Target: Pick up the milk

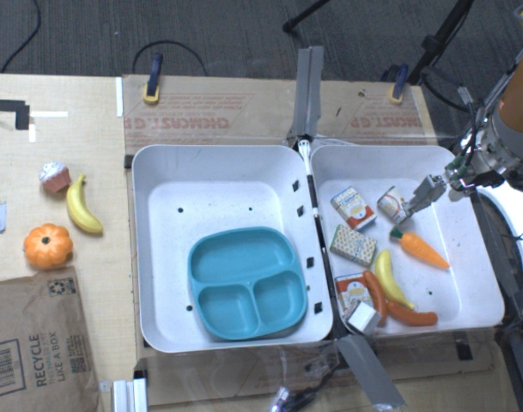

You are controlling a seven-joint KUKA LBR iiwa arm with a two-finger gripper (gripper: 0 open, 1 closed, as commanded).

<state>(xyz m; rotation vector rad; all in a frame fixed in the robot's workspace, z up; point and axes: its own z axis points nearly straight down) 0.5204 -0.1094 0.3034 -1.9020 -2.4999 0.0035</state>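
Observation:
A small white milk carton (351, 207) with orange and blue print lies in the upper left part of the right bin (467, 316). My gripper (413, 208) reaches in from the right and hangs low, a short way right of the carton. A small silvery packet (390, 204) lies between the gripper and the carton, close against the gripper's tip. Nothing shows as held.
Around the carton in the right bin lie a speckled box (354, 245), a carrot (422, 251), a banana (388, 278), a sausage (400, 314) and a second carton (353, 293). The left bin (158, 230) holds a blue divided plate (244, 281).

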